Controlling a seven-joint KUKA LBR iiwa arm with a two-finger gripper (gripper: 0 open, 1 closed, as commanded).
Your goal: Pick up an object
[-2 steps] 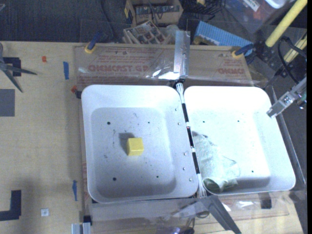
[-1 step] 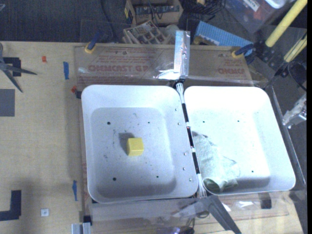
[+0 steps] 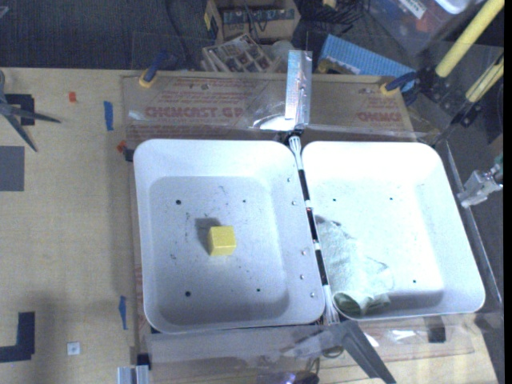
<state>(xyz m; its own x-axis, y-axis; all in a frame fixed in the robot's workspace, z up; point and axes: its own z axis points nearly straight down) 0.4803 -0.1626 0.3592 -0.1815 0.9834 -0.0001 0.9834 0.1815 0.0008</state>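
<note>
Yellow block (image 3: 222, 241) sits alone on the floor of the left of 2 white bins (image 3: 145, 184), a little left of its centre and well apart from every wall. Whether the pincer is apart or together cannot be told.

In the right bin (image 3: 436, 174), a crumpled white cloth (image 3: 346, 261) lies against the near-left corner, touching the wall shared with the left bin, its rolled end at the front rim. The 2 bins stand edge to edge on a wooden bench (image 3: 64, 214). Behind them lies a flat sheet of printed cardboard (image 3: 200, 106), with a yellow clamp (image 3: 149, 76) at its left corner and a blue clamp (image 3: 398, 82) at its right.
</note>
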